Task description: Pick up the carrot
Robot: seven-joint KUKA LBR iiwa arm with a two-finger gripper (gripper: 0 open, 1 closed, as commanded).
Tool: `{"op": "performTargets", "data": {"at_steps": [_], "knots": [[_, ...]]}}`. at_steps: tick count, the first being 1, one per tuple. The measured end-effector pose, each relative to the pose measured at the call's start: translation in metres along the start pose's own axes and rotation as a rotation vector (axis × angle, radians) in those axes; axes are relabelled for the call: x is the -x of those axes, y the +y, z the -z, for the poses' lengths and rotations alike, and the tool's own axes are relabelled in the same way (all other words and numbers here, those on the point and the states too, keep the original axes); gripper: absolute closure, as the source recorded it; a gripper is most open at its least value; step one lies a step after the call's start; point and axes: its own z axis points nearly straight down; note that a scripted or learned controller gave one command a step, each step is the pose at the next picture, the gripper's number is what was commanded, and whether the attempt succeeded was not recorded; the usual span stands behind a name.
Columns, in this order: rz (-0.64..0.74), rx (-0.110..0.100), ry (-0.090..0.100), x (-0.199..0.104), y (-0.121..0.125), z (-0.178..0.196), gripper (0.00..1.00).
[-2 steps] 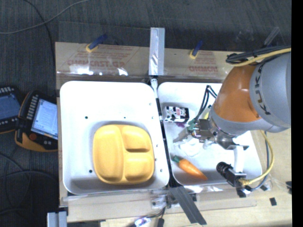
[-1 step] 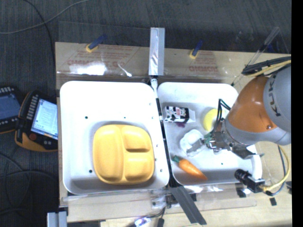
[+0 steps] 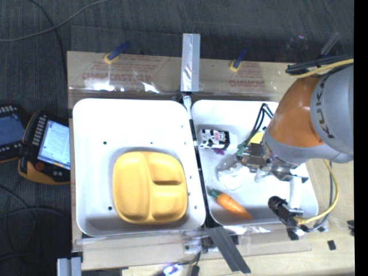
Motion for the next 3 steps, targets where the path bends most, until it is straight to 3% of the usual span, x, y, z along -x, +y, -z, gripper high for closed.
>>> {"op": "performTargets", "data": {"at_steps": [1,2,3], "knots": [[0.366,0.000,-0.001,-0.039,-0.006,0.000,0.00],[0.487,0.000,-0.002,0.016,0.002,0.000,0.00],[0.457,0.001,0.000,-0.005,-0.001,0.000,0.00]]}}
